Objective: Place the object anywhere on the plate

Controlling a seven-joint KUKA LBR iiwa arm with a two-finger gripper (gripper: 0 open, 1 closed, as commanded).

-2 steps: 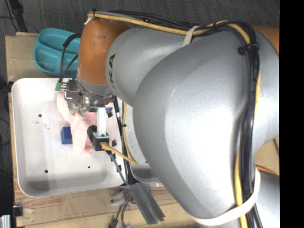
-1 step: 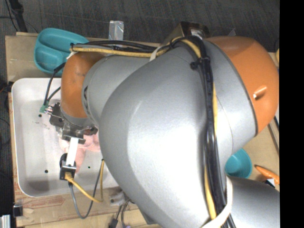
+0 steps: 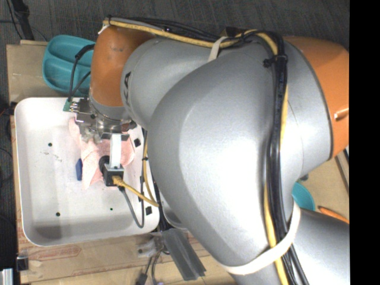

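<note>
Grey arm point(image 3: 237, 147), jaws point(image 3: 98, 132) over pink object point(image 3: 90, 159)

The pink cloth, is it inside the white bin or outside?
Inside. The pink cloth lies crumpled on the white bin floor, under the end effector.

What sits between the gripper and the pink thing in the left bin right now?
Nothing visible. The gripper is down in the white bin, right over the crumpled pink object. A small blue item lies just beside it. The arm hides the other bin, so no plate can be checked.
</note>
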